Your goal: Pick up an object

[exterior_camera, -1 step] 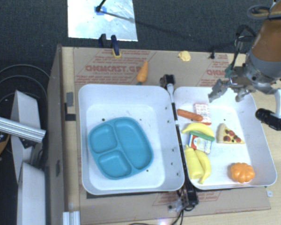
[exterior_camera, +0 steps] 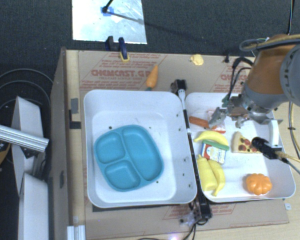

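Over the far left part of the right bin (exterior_camera: 280, 176), I am hanging my gripper (exterior_camera: 219, 117) just above a small orange-red stick (exterior_camera: 198, 121), with the toy banana (exterior_camera: 213, 137) lying just nearer the camera. Whether my gripper is spread or closed I cannot tell from this slant, and I am seeing nothing caught in it.

I am weighing the banana as the likeliest pick. It is looking like light, hollow plastic, stiff and rather slick, so I am judging a grip across the middle of its curve to be safest, since the tapered ends would probably squirt out. It is touching a little green and red carton (exterior_camera: 216, 153), which could be nudged as I come down. The stick is looking thin and low against the bin floor, so harder to get under.

Further off in the same bin, a pizza slice (exterior_camera: 244, 144), a yellow corn-like piece (exterior_camera: 210, 174) and an orange pumpkin (exterior_camera: 258, 183) are lying apart from my gripper. A blue divided plate (exterior_camera: 127, 156) is resting in the left bin (exterior_camera: 140, 104).
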Controlling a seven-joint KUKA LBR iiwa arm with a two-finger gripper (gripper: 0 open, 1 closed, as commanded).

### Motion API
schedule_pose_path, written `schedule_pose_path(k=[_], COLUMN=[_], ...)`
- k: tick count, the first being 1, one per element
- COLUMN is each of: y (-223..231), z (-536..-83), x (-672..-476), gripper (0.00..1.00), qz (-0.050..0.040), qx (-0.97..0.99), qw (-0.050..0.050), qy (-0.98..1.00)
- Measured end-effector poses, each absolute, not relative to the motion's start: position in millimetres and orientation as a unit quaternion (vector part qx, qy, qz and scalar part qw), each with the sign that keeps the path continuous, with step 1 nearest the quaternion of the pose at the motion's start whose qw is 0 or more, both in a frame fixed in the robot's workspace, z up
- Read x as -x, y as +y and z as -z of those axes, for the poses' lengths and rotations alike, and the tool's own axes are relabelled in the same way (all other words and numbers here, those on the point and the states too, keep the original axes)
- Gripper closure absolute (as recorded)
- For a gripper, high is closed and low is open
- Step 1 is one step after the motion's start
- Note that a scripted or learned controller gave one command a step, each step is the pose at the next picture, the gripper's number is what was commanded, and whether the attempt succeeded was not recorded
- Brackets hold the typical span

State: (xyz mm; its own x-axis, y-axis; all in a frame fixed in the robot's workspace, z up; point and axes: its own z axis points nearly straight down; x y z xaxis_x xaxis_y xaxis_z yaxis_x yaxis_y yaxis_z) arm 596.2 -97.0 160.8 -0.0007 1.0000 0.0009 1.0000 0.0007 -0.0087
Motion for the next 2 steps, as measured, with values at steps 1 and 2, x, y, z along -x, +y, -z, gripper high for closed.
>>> schedule_pose_path(k=[1, 2], y=[-85, -86], z=[-84, -107], x=[-602.1, -564.0], gripper=[0.0, 0.0], qz=[0.0004, -0.0005], qx=[0.706, 0.707], qw=[-0.005, 0.001], qy=[-0.708, -0.707])
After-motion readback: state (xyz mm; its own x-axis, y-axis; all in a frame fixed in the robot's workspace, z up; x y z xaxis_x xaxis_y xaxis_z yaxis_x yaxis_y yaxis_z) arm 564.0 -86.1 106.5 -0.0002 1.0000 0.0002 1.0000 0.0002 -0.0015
